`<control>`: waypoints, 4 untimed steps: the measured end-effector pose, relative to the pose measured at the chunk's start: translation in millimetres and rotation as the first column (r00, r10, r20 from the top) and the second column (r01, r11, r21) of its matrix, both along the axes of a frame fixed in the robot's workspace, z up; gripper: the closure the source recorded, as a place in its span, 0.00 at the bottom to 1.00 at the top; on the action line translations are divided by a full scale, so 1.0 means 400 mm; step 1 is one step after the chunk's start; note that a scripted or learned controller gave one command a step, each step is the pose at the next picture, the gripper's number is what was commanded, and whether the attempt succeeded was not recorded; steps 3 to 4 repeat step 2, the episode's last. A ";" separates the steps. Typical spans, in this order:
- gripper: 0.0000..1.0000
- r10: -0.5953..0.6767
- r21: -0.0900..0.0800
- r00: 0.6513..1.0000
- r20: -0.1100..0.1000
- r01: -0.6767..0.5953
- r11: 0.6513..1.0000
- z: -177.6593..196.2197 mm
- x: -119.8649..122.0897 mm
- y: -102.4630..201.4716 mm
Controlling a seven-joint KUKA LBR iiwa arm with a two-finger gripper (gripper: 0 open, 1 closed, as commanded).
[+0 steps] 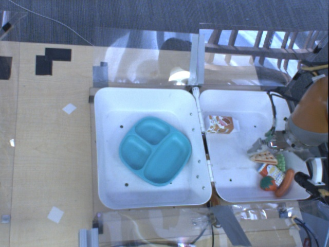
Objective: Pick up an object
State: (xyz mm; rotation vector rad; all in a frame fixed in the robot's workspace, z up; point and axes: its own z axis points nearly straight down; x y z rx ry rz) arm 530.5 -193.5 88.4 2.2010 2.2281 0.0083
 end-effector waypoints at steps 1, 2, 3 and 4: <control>1.00 0.003 -0.001 1.000 0.007 -0.003 1.000 0.031 0.007 0.001; 1.00 0.002 0.003 1.000 -0.004 -0.002 1.000 0.364 0.080 0.269; 1.00 0.002 0.003 1.000 -0.004 -0.002 1.000 0.364 0.080 0.269; 1.00 0.002 0.003 1.000 -0.004 -0.002 1.000 0.364 0.080 0.269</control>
